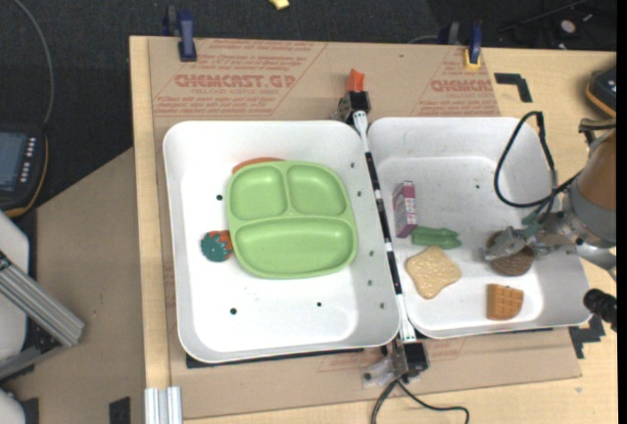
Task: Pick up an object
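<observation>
My gripper (507,242) is low in the right bin (460,143), near its right side, with the arm (596,202) coming in from the right. It hangs directly over a round brown object (513,264), touching or almost touching its top edge. A bread-shaped tan slice (432,272) and a small orange waffle (504,302) lie at the front of the same bin. A green pod (435,237) and a purple packet (405,207) lie further left.
The left bin (196,295) holds a green divided plate (291,218), a teal and orange ball (215,245) at the plate's left, and something red-orange (257,162) behind it. A black cable (517,158) loops over the right bin's back half.
</observation>
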Available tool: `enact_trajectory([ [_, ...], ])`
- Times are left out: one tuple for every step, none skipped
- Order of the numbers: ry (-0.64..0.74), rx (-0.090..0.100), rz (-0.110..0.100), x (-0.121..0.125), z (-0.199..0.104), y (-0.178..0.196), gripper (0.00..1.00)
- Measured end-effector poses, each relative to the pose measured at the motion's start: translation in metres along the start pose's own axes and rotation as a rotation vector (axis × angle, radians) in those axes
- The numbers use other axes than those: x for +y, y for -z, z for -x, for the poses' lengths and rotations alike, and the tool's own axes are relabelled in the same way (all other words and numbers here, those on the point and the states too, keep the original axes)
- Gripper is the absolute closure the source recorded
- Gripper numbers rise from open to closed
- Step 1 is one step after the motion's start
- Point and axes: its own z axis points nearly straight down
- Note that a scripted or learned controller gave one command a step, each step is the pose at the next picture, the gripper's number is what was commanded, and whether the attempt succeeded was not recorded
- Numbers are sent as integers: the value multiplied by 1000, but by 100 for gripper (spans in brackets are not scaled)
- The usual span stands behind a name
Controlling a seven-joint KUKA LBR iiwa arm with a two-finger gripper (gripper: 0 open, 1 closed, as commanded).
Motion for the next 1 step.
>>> enact_trajectory([
  [2, -5, 6, 47, 7, 36, 100],
])
